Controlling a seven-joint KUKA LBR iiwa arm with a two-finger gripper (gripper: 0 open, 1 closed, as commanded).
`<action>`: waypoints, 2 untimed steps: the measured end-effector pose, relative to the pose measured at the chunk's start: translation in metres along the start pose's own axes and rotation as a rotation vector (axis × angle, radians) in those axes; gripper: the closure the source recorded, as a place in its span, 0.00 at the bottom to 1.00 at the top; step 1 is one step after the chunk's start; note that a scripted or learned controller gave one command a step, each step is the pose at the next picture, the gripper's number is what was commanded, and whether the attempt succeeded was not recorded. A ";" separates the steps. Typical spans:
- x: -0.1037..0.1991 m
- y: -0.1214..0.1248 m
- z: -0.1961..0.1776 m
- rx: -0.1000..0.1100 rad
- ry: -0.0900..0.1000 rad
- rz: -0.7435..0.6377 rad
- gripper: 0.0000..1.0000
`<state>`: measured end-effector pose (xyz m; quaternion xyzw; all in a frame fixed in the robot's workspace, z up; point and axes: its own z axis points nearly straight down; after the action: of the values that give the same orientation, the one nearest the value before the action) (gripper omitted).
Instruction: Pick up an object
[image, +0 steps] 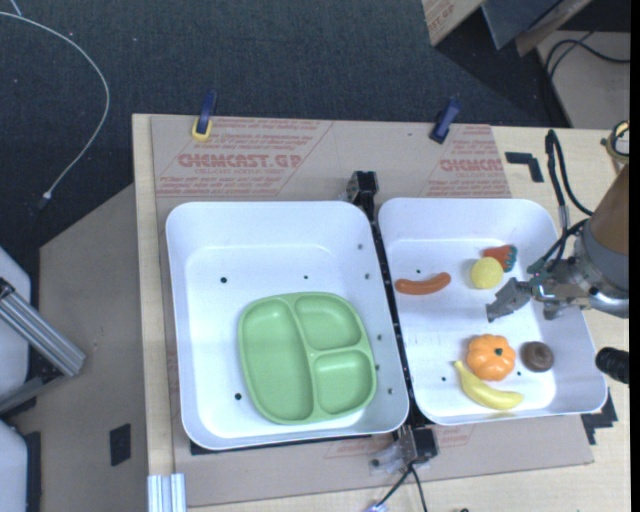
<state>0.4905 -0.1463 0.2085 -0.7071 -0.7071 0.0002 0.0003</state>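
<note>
Since nothing was yet in my grasp: every toy lay loose in the right bin.
Lemon: nearest target, just left of my claw.
Claw: fingers apart, empty, hanging above the bin floor.
Pumpkin: touching banana, awkward to separate.
Sausage: alone, easiest.
Green plate: left bin.

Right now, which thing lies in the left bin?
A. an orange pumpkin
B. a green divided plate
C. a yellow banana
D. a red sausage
B: the green divided plate lies in the left bin, while the banana, the pumpkin and the sausage all lie in the right bin.
</note>
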 end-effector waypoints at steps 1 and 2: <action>0.002 -0.003 0.064 0.007 0.003 0.001 0.00; -0.004 -0.005 0.109 0.006 0.002 0.001 0.00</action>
<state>0.4850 -0.1501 0.0997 -0.7075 -0.7067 0.0015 0.0032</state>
